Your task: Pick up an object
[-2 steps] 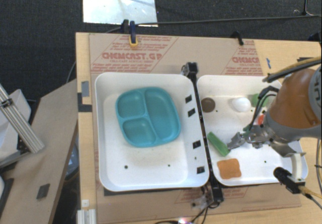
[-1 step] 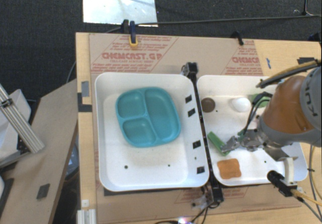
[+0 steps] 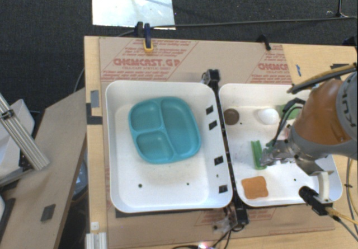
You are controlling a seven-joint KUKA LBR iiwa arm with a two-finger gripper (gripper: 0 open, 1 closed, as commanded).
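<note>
My gripper (image 3: 270,155) hangs low in the right bin (image 3: 245,94), just to the right of a green stick-shaped object (image 3: 256,153). It seems to touch or nearly touch that green piece. An orange-brown flat square (image 3: 255,187) lies near the bin's front edge, below the gripper. A brown round object (image 3: 231,116) and a white egg-shaped object (image 3: 267,114) rest toward the back of the same bin. The arm's orange band (image 3: 323,113) covers the bin's right part.
The left bin (image 3: 120,181) holds a teal divided plate (image 3: 164,128). A black divider rail with clips (image 3: 219,136) runs between the bins. Cardboard (image 3: 168,57) lies under both bins, and a blue-and-yellow clamp (image 3: 146,37) stands at its back edge.
</note>
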